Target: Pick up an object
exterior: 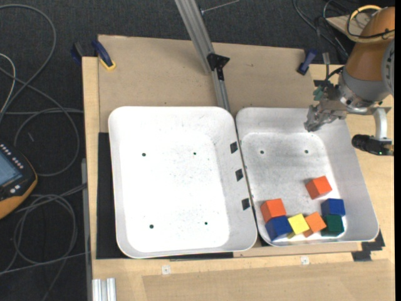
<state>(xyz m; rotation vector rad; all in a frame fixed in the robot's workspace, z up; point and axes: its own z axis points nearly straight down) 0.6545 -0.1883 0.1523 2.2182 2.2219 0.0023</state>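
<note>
1. The two-finger gripper hangs at the right-hand white bin's upper edge; finger state cannot be told.
2. Small coloured cubes cluster at lower right; the lone orange cube offers the clearest, uncrowded descent.

Seven small coloured blocks and two shallow white plastic bins.

The blocks: three orange cubes, two blue cubes, one yellow cube and one green cube. The bins: one on the left, one on the right, side by side on one wooden bench.
</note>
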